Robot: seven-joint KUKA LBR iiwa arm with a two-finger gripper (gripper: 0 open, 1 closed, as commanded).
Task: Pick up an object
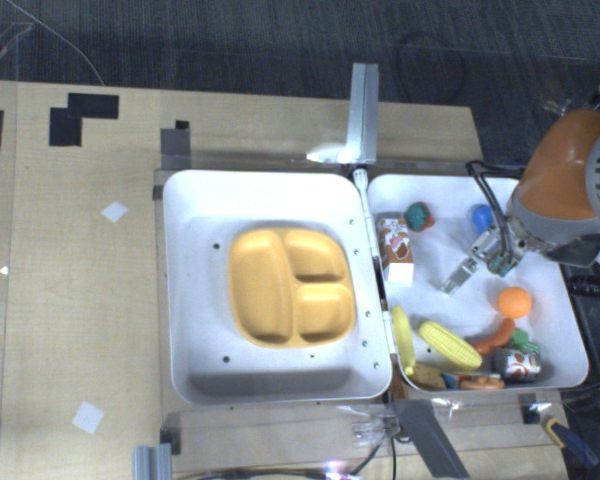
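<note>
A pale wooden bench (70, 298) against a dark carpeted floor carries two shallow white bins side by side. The left bin (190, 268) holds a yellow divided tray (290, 286); the right bin (570, 358) holds the toys worth picking. The arm (570, 173) enters from three o'clock, its orange band above the wrist, and slants down toward the bin's middle, with the gripper (460, 276) over bare white floor. Its thin fingers point toward seven o'clock and appear slightly parted with nothing between them, though they are small here and I judge this loosely. The nearest candidate is probably the orange ball (515, 301), lying near the fingertips at about four o'clock. The corn cob (450, 344) lies farther off at six o'clock, its long axis running from ten to four. A small white block (399, 273) sits at nine o'clock, a teal ball (418, 215) at eleven, and a blue object (481, 218) at one, just beside the wrist. A grasp on the corn would call for closing across its short axis.
</note>
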